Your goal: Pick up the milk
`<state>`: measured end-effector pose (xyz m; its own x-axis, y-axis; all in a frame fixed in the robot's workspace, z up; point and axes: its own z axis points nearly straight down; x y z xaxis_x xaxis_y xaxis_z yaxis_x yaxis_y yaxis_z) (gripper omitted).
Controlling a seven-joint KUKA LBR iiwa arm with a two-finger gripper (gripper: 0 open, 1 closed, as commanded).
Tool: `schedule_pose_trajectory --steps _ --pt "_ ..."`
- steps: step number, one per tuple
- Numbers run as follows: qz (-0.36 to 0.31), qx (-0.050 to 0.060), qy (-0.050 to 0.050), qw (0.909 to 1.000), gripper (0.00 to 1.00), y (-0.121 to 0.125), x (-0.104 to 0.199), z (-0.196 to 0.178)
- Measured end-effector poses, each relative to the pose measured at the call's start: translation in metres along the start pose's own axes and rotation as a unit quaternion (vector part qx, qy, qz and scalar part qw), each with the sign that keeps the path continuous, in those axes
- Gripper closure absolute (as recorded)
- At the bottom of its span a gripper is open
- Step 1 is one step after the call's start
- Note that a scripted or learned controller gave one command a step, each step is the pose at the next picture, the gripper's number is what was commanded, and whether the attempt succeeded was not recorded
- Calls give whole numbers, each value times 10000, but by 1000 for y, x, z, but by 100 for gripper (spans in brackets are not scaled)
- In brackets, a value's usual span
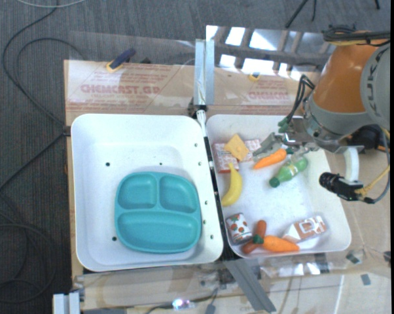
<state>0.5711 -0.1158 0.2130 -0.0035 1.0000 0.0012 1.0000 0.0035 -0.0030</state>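
Observation:
The milk [306, 229], a small white carton with orange print, lies on its side in the front right corner of the right bin [328, 195]. My gripper [287, 146] hangs over the back part of that bin, well behind the milk. It is just above an orange carrot [270, 159] and a green bottle [288, 171]. Nothing can be seen held in it.
The right bin also holds a banana [233, 187], a yellow cheese wedge [236, 147] on a packet, a small red and white can [238, 227] and a second carrot [275, 243] beside the milk. A teal divided plate [159, 212] lies in the left bin [99, 175].

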Motion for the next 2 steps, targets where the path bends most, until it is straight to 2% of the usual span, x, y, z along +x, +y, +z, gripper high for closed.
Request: schedule_pose_trajectory --steps 1,2 --pt "-575 -3 -9 9983 0 -77 -37 -21" --pt "-1526 -3 0 9883 0 -87 -95 65"
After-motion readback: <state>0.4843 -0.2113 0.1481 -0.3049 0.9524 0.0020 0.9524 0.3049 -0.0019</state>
